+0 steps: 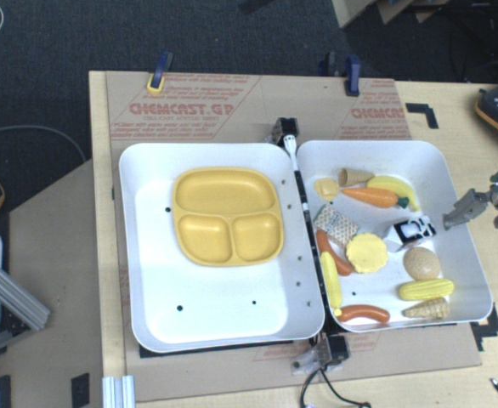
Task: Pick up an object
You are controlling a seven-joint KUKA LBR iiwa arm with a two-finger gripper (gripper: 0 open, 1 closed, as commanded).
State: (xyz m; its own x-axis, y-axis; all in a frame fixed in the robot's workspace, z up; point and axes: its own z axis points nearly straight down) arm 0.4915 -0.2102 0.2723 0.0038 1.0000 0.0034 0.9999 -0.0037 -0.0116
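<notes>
Approach step: gripper (468, 210), finger state indiscernible, poised at bin (453, 177) edge; next, descend onto the potato (421, 263) below-left.

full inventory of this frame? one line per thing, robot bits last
left bin: 1, white, left half of bench
divided plate: 1, yellow, three compartments, in left bin
right bin: 1, white, beside left bin
carrot: 1, orange, upper part of right bin
banana: 1, yellow, just behind carrot
ice cream cone: 1, tan, left of banana
round slice: 1, yellow, middle of right bin
potato: 1, tan, right of slice
corn cob: 1, yellow, below potato
sausage: 1, red-orange, near edge of right bin
clamps: 2, yellow and blue, far edge of bench
gripper: 1, grey, over right rim of right bin
</notes>
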